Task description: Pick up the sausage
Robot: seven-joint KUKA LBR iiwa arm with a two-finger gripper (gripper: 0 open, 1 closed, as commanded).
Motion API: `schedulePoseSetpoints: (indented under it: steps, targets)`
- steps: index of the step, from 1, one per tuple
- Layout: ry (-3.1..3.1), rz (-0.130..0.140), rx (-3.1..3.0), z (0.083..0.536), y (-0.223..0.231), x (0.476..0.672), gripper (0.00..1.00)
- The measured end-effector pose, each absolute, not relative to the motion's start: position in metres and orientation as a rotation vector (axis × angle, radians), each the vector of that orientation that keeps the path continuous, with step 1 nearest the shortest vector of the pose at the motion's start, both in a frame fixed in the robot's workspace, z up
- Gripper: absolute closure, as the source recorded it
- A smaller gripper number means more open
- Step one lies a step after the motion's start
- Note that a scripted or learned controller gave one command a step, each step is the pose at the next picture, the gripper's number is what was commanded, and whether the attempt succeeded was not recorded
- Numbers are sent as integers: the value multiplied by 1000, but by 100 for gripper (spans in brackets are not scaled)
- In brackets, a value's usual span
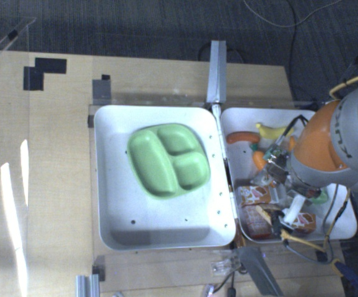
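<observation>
Lying along right bin's [352,224] far edge, smooth reddish sausage [243,137] (seemingly curved), arm [327,147] nearby.

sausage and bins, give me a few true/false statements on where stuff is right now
1. The sausage lies in the right bin. True.
2. The green tray sits in the right bin. False: it sits in the left bin.
3. The sausage lies near the right bin's far left corner. True.
4. The gripper holds the sausage. False: the sausage lies apart from it, farther back in the bin.
5. The banana lies in the green tray. False: it lies in the right bin, beside the sausage.
</observation>
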State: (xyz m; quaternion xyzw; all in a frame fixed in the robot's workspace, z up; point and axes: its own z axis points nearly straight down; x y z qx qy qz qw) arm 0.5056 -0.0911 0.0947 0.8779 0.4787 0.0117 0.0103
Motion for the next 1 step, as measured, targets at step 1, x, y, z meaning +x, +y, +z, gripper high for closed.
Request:
schedulePoseSetpoints:
  steps: [1]
  targets:
    - [1501,38,2742,103,-88,506,100]
